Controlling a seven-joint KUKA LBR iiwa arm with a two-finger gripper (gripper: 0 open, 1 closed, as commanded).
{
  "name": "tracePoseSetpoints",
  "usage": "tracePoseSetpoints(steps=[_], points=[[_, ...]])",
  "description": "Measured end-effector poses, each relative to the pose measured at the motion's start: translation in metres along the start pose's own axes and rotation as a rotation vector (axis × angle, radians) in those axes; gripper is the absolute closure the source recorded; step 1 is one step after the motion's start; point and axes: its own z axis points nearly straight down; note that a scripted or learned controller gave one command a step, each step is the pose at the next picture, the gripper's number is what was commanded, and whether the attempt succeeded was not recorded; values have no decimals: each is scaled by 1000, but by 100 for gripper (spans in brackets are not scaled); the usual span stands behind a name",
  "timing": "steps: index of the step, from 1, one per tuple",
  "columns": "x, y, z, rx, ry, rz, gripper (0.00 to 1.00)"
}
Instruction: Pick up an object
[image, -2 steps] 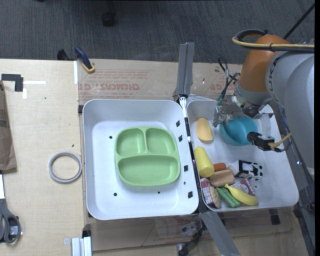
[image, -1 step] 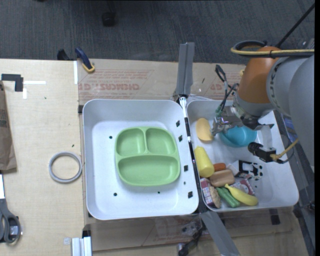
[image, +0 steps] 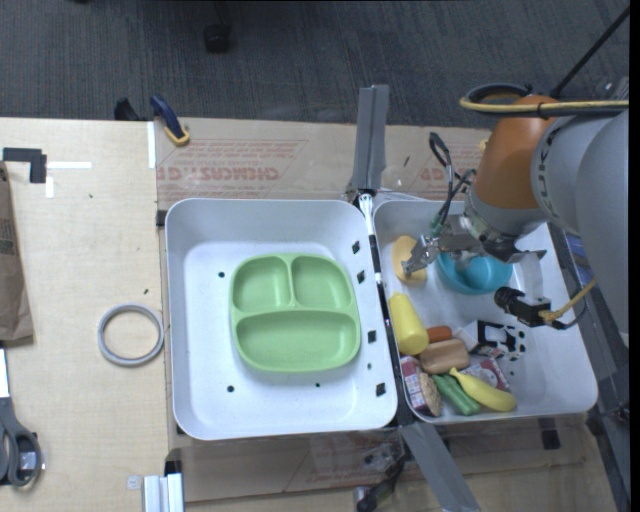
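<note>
The pincer hangs low in the right bin, just beside a blue cup and a yellow toy, ready to grab one, but I cannot tell how it is set.

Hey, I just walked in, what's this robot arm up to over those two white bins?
The arm has reached into the right bin, with its gripper low over the back of it, between a pale yellow piece and a blue bowl. Nothing is visibly between its fingers. More toy food lies at the bin's front: a yellow cylinder, a hot dog and a banana. The left bin holds a green divided plate.
</note>
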Motion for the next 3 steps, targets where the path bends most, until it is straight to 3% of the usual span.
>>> tracePoseSetpoints(steps=[1, 2, 3], points=[[-13, 28, 0, 1, 1, 213, 0], [-19, 27, 0, 0, 1, 290, 0], [-21, 28, -12, -1, -2, 289, 100]])
